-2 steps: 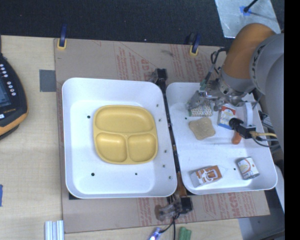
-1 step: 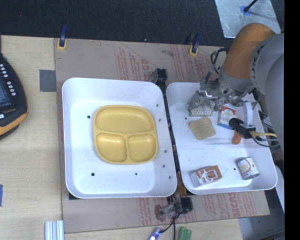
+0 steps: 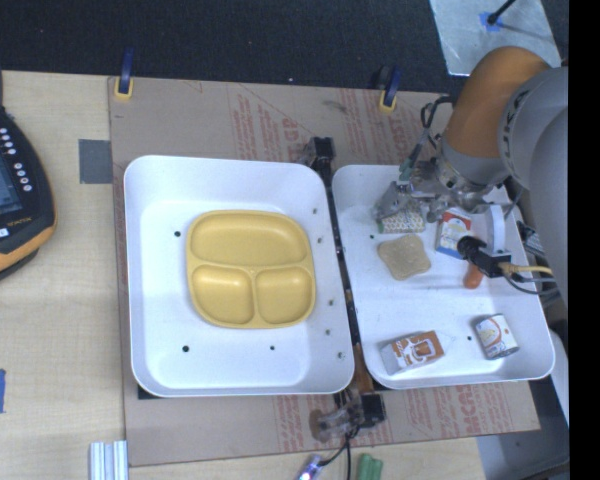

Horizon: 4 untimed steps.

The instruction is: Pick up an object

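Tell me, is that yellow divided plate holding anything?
Empty: the yellow plate in the left bin shows all three compartments bare.

Yellow three-compartment plastic plate (image 3: 250, 268) in the left white bin (image 3: 150, 358), right white bin (image 3: 540, 363) beside it — tan flat sponge (image 3: 404, 257) behind brown printed packet (image 3: 412, 351), small printed can (image 3: 495, 336) right of the packet.

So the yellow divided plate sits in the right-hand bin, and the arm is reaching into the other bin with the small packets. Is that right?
Not quite. The camera view shows the yellow divided plate in the left bin. The arm does reach into the other bin, the right bin, where the small packets lie.
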Each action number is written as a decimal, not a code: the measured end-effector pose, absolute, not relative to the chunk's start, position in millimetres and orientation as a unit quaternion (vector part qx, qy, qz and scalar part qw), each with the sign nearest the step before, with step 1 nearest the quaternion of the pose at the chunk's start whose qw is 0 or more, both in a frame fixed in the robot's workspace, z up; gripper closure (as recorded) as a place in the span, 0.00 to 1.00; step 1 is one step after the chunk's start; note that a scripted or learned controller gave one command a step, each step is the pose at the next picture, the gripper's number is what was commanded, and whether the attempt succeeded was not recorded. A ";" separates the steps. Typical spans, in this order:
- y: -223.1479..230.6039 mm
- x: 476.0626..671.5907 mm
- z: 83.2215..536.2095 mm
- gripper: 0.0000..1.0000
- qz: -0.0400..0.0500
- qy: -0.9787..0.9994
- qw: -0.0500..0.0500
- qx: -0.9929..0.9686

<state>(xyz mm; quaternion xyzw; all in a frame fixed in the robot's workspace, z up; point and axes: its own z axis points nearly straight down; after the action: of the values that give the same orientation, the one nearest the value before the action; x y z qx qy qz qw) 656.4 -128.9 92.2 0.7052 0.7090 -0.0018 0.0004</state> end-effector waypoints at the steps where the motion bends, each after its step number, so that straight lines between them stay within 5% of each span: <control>1: -136.4 656.7 92.5 0.00 -0.001 0.709 0.001 0.705; 3: -113.3 588.5 91.6 0.00 -0.002 0.709 -0.001 0.705; 4: -114.9 588.5 101.8 1.00 -0.004 0.710 0.000 0.704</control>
<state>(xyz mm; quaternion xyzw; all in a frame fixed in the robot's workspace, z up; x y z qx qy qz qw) 588.5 -114.9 101.8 0.7042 0.7100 -0.0037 -0.0002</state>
